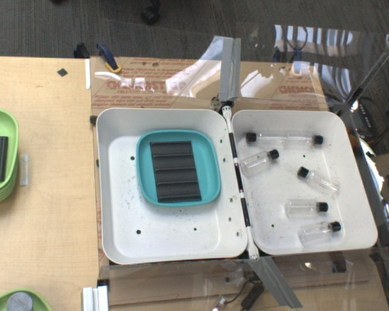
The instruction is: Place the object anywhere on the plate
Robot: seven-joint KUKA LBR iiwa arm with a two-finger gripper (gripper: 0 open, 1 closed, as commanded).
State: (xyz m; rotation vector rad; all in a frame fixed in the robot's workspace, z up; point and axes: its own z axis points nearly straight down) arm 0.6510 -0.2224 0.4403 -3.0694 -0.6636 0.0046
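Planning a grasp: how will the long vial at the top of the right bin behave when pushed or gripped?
The long vial lies flat and looks cylindrical, so it will probably roll. It looks clear and smooth: likely light, slippery, maybe fragile.

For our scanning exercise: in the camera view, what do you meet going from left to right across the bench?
Green plate → left white bin → teal plate carrying a dark ridged block → right white bin with clear black-capped vials.

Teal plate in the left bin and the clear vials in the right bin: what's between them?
Camera view: between the square teal plate and clear black-capped vials, bare white bin floor and the two bins' adjoining rims.
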